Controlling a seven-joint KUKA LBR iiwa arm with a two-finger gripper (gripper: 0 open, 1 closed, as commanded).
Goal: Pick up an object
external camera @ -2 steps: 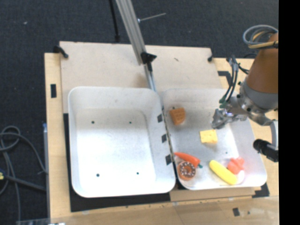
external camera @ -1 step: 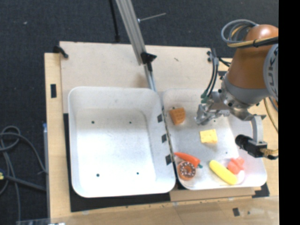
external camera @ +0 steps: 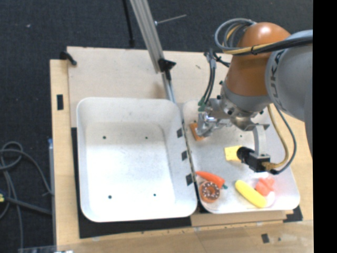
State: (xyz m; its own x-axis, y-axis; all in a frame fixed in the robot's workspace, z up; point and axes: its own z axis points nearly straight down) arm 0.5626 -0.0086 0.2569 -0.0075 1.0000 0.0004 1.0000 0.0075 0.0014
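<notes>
A tan wooden desk on dark carpet carries two bins. The pincer, its opening impossible to judge, hangs by a small orange block at the right white bin's far-left edge.

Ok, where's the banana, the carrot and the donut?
banana (external camera: 250, 193): camera view, middle of its yellow body.
carrot (external camera: 209, 177): camera view, middle of the orange root.
donut (external camera: 210, 192): camera view, on its brown ring.

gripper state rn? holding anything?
Gripper: low in the right white bin, at its left wall, right by a small orange block. Open, shut or gripping the block: cannot be told.
</notes>
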